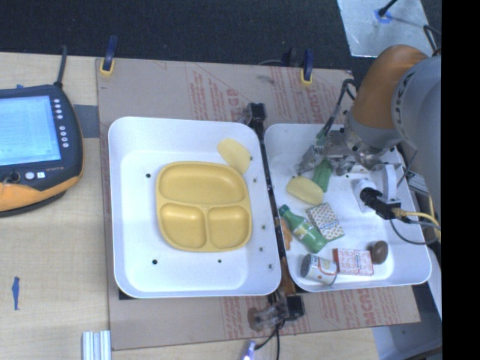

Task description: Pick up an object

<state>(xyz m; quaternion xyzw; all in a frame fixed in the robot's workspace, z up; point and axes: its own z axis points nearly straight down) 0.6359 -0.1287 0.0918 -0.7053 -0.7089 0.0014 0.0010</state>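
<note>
Where cardboard (187, 88) covers bench (45, 276), two bins (124, 261).

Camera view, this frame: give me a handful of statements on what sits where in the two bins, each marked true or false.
1. The yellow divided tray lies in the left bin. True.
2. The green bottle lies in the left bin. False: it lies in the right bin, near the divider.
3. The hand is over the right bin. True.
4. The handheld screen unit sits inside a bin. False: it rests on the bench, left of both bins.
5. A small yellow piece lies beside the tray's upper right corner. True.
</note>
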